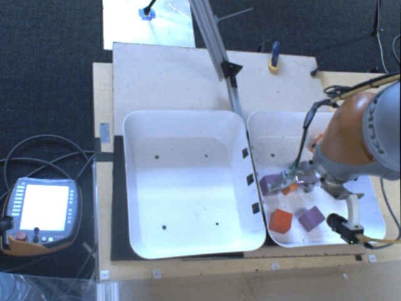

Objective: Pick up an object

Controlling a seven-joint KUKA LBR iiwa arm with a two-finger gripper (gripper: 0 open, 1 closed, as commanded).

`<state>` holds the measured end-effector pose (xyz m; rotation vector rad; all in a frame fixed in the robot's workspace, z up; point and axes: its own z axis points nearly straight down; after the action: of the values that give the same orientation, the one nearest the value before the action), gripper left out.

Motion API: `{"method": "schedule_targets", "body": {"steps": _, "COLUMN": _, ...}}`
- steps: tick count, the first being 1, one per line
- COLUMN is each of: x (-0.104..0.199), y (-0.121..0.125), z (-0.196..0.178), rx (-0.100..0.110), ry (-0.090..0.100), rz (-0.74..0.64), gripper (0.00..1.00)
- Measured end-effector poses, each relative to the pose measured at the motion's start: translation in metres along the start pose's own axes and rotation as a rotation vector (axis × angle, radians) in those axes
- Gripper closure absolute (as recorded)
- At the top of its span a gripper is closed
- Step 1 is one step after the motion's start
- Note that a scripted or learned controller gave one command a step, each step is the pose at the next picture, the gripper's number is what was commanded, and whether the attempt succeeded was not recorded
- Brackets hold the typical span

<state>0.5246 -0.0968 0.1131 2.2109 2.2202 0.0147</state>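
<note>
My gripper (289, 182) is low inside the right bin (273, 129), over its left-centre, reaching in from the arm's orange-banded wrist (343, 137). A purple block (270, 183) lies just left of the gripper, close against it. A small orange piece (287, 190) shows right under the gripper. Nearer the front of the bin sit an orange cube (281, 221) and a purple cube (311, 218), side by side and apart from the gripper. Another orange object (317, 140) peeks out by the arm's left side.
The left bin (188, 180) stands beside the right one, sharing a rim with black clips (249, 179). A metal pole (213, 36) slants over the back board. A teach pendant (41, 215) lies off the bench at left. A yellow clamp (274, 64) sits at the board's back edge.
</note>
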Motion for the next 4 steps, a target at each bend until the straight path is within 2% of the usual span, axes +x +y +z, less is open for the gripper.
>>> {"method": "schedule_targets", "body": {"steps": 1, "x": 0.001, "y": 0.001, "z": -0.009, "rx": -0.003, "ry": 0.002, "rz": -0.001, "gripper": 1.00}}
{"method": "schedule_targets", "body": {"steps": 2, "x": 0.003, "y": 0.010, "z": -0.072, "rx": 0.004, "ry": -0.002, "rz": -0.002, "gripper": 1.00}}
{"method": "schedule_targets", "body": {"steps": 4, "x": 0.002, "y": 0.015, "z": -0.167, "rx": 0.005, "ry": -0.002, "rz": -0.002, "gripper": 1.00}}
